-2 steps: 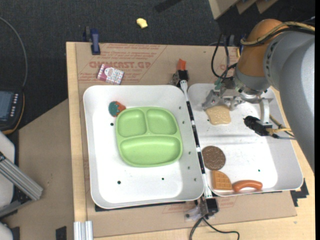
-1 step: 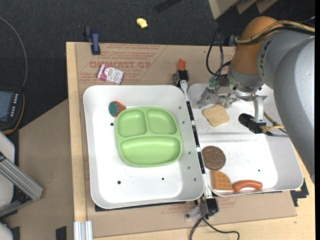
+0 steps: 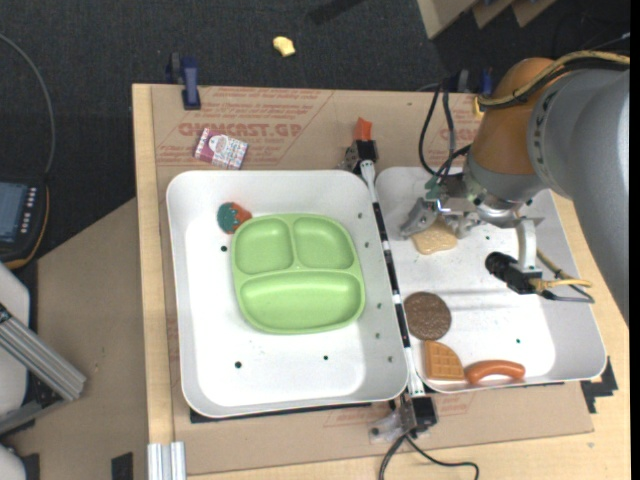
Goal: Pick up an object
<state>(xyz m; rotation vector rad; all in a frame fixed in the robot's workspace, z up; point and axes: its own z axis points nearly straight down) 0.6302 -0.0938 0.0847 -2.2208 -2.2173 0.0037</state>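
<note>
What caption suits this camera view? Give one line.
Gripper lowered over a tan cookie in the right bin; green tray in the left bin.

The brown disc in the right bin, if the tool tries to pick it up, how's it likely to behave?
The brown disc lies flat on the bin floor, so fingers would probably struggle to get under its thin edge. It looks like a stiff toy cookie, likely light. Pushed, it would probably slide on the smooth white surface rather than roll or tip.
</note>
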